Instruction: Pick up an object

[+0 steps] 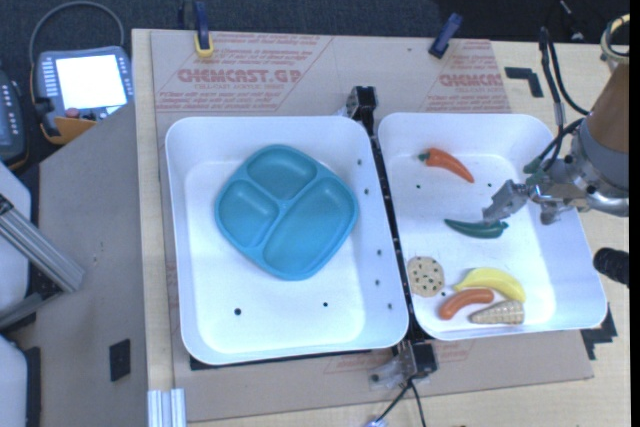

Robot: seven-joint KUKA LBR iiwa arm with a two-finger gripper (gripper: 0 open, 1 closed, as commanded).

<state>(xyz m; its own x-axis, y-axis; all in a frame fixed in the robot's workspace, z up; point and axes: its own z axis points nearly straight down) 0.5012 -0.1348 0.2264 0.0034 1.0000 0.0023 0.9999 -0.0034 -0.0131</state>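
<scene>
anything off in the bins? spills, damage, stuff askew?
Nothing stands out. The blue plate lies flat in the left bin; the toy foods sit loose in the right bin, gripper above the green pepper.

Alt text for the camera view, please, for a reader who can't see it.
A gripper on an arm reaching in from the right hovers just above a green pepper in the right bin, which also holds a carrot, cookie, banana, sausage and cone. The left bin holds a blue plate.
</scene>
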